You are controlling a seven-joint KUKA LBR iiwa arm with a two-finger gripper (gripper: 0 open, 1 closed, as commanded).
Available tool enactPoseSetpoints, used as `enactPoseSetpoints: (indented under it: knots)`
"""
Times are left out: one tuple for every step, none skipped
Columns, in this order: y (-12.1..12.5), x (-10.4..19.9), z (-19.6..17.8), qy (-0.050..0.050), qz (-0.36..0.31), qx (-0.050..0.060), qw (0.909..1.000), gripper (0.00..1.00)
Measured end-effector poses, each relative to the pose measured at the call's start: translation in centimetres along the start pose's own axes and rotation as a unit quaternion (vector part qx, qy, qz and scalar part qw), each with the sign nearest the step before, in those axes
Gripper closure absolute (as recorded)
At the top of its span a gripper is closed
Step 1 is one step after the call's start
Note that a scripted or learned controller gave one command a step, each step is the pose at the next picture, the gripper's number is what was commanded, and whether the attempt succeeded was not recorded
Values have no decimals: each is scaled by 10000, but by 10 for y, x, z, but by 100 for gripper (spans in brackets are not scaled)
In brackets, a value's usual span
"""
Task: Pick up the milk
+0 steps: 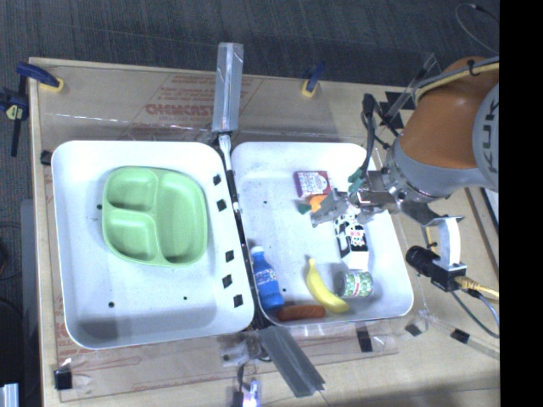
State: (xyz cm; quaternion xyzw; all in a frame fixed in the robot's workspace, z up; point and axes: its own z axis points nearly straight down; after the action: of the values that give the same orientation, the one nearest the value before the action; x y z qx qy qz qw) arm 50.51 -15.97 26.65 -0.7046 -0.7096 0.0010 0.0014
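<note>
Two white bins (76, 312) were seen side by side on the surface (119, 91), the left one bearing a green plate (157, 214). The claw (339, 206) was hung low over the right bin, and whether it was spread or pressed together could not be told. The milk (352, 236), a cow-patterned carton, was lying just below it beside a banana (324, 288), judged not yet lifted, so grasp and raise were left to be done
</note>
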Motion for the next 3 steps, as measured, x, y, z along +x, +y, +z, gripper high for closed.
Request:
enactPoseSetpoints:
  knots:
    - [-7, -51, 35, -3, 118, 2, 9999, 0]
    - [40, -49, 175, -3, -652, -10, 9979, 0]
    - [40, -50, 175, -8, -875, -15, 9962, 0]
